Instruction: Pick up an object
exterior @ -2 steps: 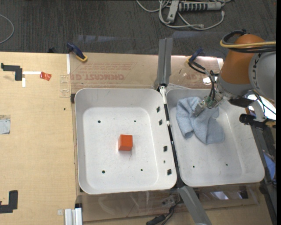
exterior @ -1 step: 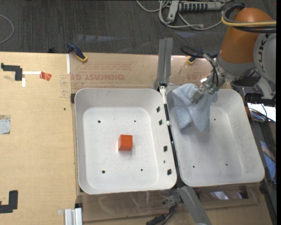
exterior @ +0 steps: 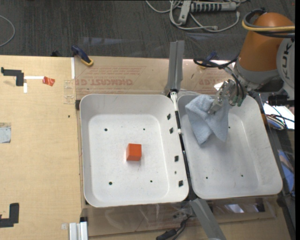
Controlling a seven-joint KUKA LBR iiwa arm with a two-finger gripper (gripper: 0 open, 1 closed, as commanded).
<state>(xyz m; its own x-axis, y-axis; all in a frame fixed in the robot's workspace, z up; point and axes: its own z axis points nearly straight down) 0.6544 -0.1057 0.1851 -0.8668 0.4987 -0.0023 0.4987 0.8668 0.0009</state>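
Nearest the camera, at about six o'clock, a grey metal bracket (exterior: 206,220) and black cabling lie along the bench's front edge, below the seam where the two shallow white plastic bins meet. At roughly eight o'clock, the left-hand white bin (exterior: 93,140) holds a small orange-red cube (exterior: 134,152), which sits flat on the floor a little below the bin's middle, well apart from every wall. Black clips run along the divider between the bins.

At three o'clock lies the right-hand white bin (exterior: 253,173). A crumpled pale blue-grey cloth (exterior: 206,123) occupies its upper left part, near the divider; the cloth's top is drawn up toward the arm's two-finger gripper (exterior: 220,104) while its lower folds hang down toward the bin floor. The gripper's thin fingers are closed together on the cloth's upper edge, pinching the fabric between them. Behind it, at two o'clock, the grey arm with its orange band (exterior: 267,42) reaches in from the right.

Farther back, at twelve o'clock, a brown cardboard sheet (exterior: 122,77) with mirrored printing lies beyond the bins, with a blue-and-yellow clamp (exterior: 82,55) at its left end. At nine to ten o'clock, a light wooden board (exterior: 33,154) carries a small red tag (exterior: 48,81). At the far edge, white cables and a power strip (exterior: 206,7) rest on dark carpet.
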